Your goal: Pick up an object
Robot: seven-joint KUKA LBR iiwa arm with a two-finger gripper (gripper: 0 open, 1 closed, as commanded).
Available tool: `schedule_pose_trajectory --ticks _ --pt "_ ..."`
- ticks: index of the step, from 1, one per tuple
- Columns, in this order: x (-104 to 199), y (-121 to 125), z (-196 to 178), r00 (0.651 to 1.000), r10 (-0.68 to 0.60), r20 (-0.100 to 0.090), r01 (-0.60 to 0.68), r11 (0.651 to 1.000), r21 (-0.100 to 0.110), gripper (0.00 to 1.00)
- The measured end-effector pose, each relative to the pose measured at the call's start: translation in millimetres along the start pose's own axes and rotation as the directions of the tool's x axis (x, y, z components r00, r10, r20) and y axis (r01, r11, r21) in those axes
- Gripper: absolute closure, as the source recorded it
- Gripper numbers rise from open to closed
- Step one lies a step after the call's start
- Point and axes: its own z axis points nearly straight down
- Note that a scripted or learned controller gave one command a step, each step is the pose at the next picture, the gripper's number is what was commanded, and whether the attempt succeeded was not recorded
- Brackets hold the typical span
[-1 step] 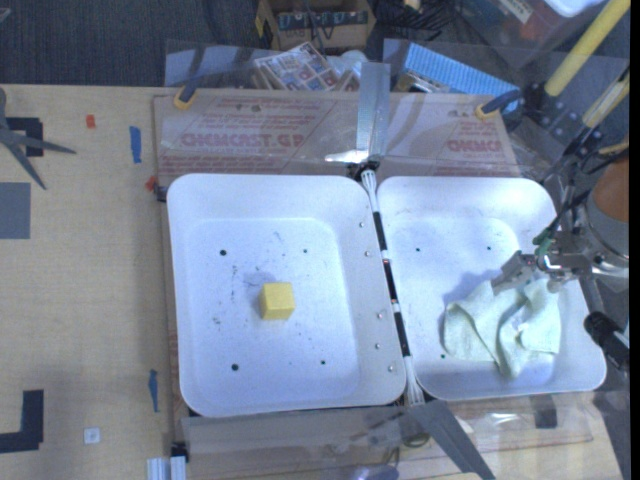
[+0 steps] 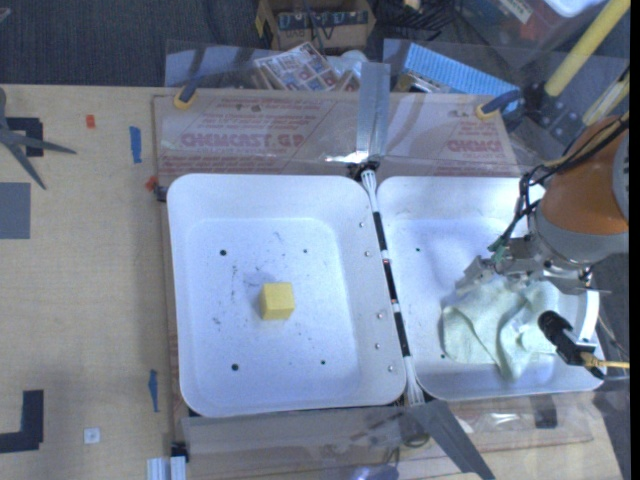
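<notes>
claw [image 2: 520, 286] low over pale cloth [image 2: 490, 333] in right bin [image 2: 440, 203], grip state cannot tell | risk: limp cloth slips free on lifting

We see a pale wooden counter [image 2: 80, 298]; on it rest two shallow white bins, the left bin [image 2: 190, 218] and right bin [image 2: 420, 203], touching side by side; blue tape strips [image 2: 135, 144] mark its surface.

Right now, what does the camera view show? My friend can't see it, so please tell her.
The robot's gripper hangs over a crumpled pale cloth in the right bin. A small yellow block sits alone in the left bin.
</notes>
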Motion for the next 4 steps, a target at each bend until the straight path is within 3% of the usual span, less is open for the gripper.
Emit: schedule_pose_trajectory --ticks 1,2,3,4 --pt "47 28 28 0.985 0.173 0.003 -0.173 0.985 -0.010 0.00" --pt "59 -39 28 0.972 0.236 -0.001 -0.236 0.972 -0.011 0.00" --pt "56 -38 17 0.970 0.241 0.001 -0.241 0.970 -0.017 1.00" --pt "90 -23 -67 0.837 0.548 0.001 -0.548 0.837 0.001 1.00"
